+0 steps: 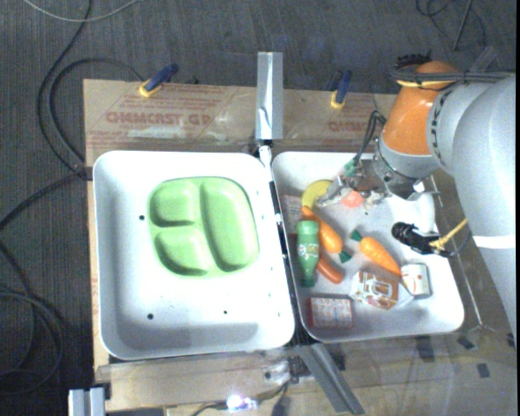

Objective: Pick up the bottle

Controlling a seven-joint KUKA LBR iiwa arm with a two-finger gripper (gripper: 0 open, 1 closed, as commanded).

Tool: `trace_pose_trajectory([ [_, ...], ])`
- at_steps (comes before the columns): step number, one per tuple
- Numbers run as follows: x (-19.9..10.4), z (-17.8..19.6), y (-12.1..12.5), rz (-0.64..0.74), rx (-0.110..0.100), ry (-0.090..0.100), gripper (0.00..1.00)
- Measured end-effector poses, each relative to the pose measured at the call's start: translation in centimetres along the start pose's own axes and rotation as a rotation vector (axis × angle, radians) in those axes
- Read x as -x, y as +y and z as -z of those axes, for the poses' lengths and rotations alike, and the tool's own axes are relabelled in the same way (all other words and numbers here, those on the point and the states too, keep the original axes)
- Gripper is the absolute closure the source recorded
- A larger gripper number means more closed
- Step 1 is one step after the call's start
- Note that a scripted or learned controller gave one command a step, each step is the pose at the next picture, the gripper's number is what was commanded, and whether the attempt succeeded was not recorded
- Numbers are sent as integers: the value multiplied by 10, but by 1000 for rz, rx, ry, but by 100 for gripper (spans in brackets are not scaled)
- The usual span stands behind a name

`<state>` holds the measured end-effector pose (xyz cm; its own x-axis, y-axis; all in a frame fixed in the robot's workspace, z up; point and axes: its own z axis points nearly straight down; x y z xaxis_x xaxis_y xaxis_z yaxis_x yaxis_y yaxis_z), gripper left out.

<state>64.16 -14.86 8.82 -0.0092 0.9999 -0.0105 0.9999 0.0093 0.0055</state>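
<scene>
Robot claw (pixel 354 191) above cluttered right bin (pixel 451 315), grip unclear.
Best approach: descend onto the green bottle (pixel 308 251), avoiding neighbouring carrots (pixel 380 251).

I count two white bins: the left bin (pixel 113 258) and the right bin (pixel 446 315). In the left one I see one green divided tray (pixel 205 224). In the right I count one green bottle (pixel 308 251), two toy carrots, one (pixel 331 237) beside the bottle and another (pixel 380 251) further right, and one small red sausage-shaped piece (pixel 328 271). I make out three small packets: a reddish one (pixel 330 311), a brown one (pixel 377 289), a white one (pixel 416 280). One yellow-green piece (pixel 313 194), hard to identify. One arm (pixel 468 137).
</scene>
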Motion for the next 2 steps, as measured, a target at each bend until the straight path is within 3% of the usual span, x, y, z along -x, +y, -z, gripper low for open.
trace_pose_trajectory([
  [1, 35, 68, 27, -194, -11, 7, 0],
  [2, -3, 20, 33, 44, 16, 6, 0],
])
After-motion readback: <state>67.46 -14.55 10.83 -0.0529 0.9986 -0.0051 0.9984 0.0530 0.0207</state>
